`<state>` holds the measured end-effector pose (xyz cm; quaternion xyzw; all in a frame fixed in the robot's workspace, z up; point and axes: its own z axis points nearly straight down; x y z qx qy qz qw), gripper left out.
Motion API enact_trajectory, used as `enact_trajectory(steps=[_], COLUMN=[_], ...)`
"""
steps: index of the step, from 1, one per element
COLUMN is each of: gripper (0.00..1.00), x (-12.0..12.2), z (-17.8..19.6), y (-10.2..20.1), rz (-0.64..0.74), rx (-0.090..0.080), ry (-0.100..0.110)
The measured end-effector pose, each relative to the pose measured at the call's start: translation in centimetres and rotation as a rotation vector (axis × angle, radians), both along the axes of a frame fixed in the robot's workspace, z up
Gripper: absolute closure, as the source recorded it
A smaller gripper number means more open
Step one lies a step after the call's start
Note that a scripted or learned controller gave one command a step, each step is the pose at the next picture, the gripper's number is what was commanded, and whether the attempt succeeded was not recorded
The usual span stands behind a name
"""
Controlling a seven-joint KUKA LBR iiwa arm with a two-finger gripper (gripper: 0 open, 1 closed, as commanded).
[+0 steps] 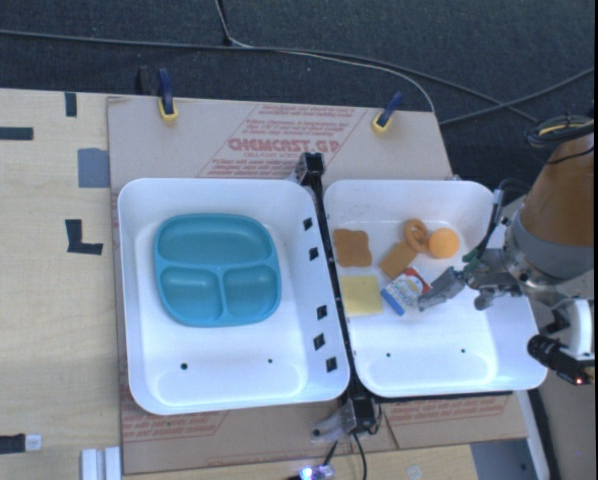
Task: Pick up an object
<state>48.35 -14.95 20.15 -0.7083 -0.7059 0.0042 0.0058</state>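
The right bin (429,366) holds several small items. A brown square slice (352,248) and a yellow square slice (360,295) lie near its left wall. An orange ball (443,242), an orange ring-shaped piece (415,232) and a tan block (399,259) sit in the middle. A small blue, red and white packet (403,290) lies just right of the yellow slice. My gripper (431,294) reaches in low from the right, its dark tip right beside the packet's right edge. Whether it touches the packet is unclear.
The left bin (229,373) holds a blue three-compartment plate (217,268). A black divider clip strip (324,278) runs between the bins. The arm's grey body and orange band (564,203) hang over the right bin's right rim.
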Motion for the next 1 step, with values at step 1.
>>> enact_trajectory(steps=[1], gripper=[0.00], x=[0.29], z=[0.56], y=[0.02], rz=[0.004], rx=[-0.002], ry=[-0.012])
